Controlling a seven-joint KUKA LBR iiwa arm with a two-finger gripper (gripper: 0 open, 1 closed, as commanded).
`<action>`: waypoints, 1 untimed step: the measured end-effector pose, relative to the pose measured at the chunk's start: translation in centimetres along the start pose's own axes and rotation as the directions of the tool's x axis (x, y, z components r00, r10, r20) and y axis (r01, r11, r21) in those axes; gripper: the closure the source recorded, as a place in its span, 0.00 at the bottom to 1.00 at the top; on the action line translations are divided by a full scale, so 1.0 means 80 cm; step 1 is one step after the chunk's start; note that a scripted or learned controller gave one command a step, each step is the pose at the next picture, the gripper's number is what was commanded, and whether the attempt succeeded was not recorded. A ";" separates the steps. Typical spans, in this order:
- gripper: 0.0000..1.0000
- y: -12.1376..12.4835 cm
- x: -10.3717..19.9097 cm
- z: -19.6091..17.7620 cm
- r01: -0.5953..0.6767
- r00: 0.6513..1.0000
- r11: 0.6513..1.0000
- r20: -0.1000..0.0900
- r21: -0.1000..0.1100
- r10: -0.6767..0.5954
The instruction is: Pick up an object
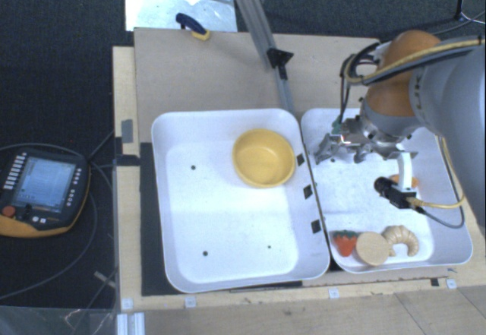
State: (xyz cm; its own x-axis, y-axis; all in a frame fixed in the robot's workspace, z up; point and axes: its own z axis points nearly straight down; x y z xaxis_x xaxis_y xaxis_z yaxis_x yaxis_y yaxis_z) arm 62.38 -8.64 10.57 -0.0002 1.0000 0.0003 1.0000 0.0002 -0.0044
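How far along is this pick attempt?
Nothing looks picked yet. The gripper hangs over the right bin, near its upper left corner, with no object seen in it. The croissant, round tan disc and red item lie at that bin's front; the yellow bowl sits in the left bin.

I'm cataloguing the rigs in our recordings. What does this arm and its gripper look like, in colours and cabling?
The arm is bulky and rounded, grey, with an orange band above the wrist. Dark and yellowish cables loop over the orange part. The gripper is a metallic grey block with small dark parts. Beside it a white bracket carries a black fitting, from which another yellowish cable trails.
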 end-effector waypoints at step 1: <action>0.00 0.000 0.000 0.020 0.000 1.000 1.000 0.000 -0.004 0.000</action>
State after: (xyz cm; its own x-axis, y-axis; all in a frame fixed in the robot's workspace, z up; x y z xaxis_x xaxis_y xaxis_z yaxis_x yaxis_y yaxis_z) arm 62.38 -8.62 8.98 -0.0004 1.0000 -0.0001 1.0000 0.0004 -0.0003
